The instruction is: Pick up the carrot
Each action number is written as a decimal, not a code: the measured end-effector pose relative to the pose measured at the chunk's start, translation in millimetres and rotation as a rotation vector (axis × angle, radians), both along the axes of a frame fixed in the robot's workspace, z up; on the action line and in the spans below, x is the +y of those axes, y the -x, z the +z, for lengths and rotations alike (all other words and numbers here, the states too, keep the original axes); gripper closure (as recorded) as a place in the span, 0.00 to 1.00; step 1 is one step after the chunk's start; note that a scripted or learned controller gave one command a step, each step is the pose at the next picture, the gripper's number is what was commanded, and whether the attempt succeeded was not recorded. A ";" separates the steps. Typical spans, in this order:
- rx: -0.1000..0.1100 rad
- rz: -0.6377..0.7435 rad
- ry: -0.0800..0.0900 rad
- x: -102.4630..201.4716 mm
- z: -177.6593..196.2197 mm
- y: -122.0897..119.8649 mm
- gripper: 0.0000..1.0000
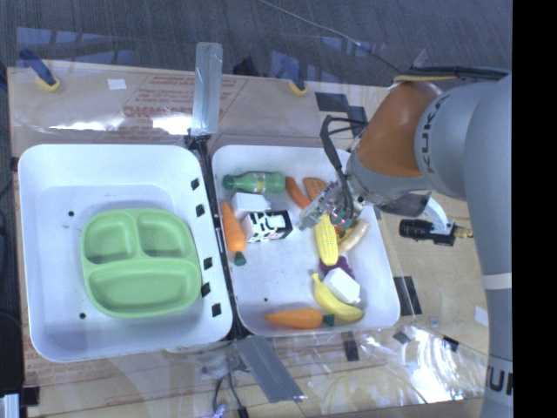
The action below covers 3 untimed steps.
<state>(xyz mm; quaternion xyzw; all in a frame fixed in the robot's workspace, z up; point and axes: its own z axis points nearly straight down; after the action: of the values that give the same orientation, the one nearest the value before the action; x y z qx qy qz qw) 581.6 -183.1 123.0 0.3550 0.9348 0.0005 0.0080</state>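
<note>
Three orange carrot-like pieces lie in the right bin (261, 299). One carrot (232, 231) lies along the bin's left wall, its dark tip toward me. A second carrot (296, 319) rests near the front wall, beside a banana (335, 305). A shorter orange piece (297, 192) sits at the back, next to a green bottle (254, 182). My gripper (333, 207) hangs low over the right half of this bin, just above the top end of a corn cob (327, 240) and apart from all three carrots.
A green divided plate (139, 261) lies in the left bin (39, 233). A black-and-white cube (271, 225) and a white block (251, 203) sit mid-bin. A white piece (342, 286) and something purple (329, 272) crowd the banana.
</note>
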 end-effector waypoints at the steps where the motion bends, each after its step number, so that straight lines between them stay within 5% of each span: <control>1: 0.009 -0.298 -0.006 34.0 112.7 -30.3 1.00; 2: 0.017 -0.641 -0.009 104.4 67.3 -75.1 1.00; 3: 0.006 -0.641 -0.017 241.4 177.5 -64.9 1.00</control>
<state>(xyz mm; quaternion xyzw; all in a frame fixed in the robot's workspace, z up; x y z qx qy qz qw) 646.4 58.3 300.5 0.6316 0.7753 0.0050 0.0021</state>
